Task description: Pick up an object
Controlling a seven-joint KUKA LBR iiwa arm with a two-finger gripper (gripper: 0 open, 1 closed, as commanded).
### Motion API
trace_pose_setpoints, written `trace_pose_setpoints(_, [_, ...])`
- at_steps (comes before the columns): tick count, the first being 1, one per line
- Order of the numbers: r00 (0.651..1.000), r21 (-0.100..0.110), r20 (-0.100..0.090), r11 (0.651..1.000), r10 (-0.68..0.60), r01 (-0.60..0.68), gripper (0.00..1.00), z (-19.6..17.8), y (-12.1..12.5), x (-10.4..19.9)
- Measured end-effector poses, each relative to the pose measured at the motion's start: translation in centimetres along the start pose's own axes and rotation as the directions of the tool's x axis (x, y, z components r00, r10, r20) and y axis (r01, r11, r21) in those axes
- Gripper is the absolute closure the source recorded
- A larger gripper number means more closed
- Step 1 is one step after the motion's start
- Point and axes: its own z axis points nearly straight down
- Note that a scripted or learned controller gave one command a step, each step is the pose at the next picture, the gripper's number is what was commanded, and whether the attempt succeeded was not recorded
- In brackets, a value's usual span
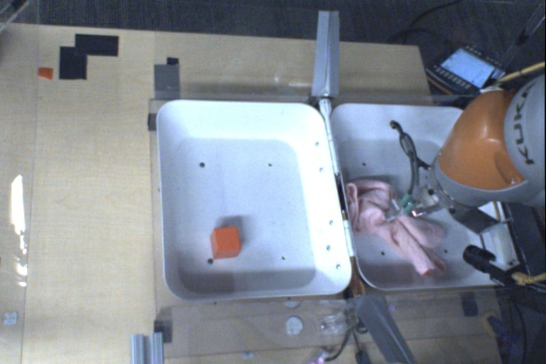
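Observation:
A small orange block [226, 242] lies on the floor of the left bin [179, 183], toward its front. A crumpled pink cloth [375, 213] lies in the right bin [375, 141], against the divider side. The arm comes in from the right, its orange band [482, 149] over the right bin. My gripper [408, 207] is down at the cloth's right part, touching or just above it. The wrist hides most of the fingers.
A grey metal post [325, 55] stands behind the seam between the bins. Black markers [85, 54] and a small orange square [45, 73] lie on the wooden bench at far left. A dark cable [408, 147] hangs along the gripper. A tablet [465, 68] sits at upper right.

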Motion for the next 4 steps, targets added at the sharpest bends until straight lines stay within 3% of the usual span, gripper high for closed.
trace_pose_setpoints(4, [1.000,0.001,-0.001,1.000,0.000,0.000,0.00,0.02,-0.03,0.03])
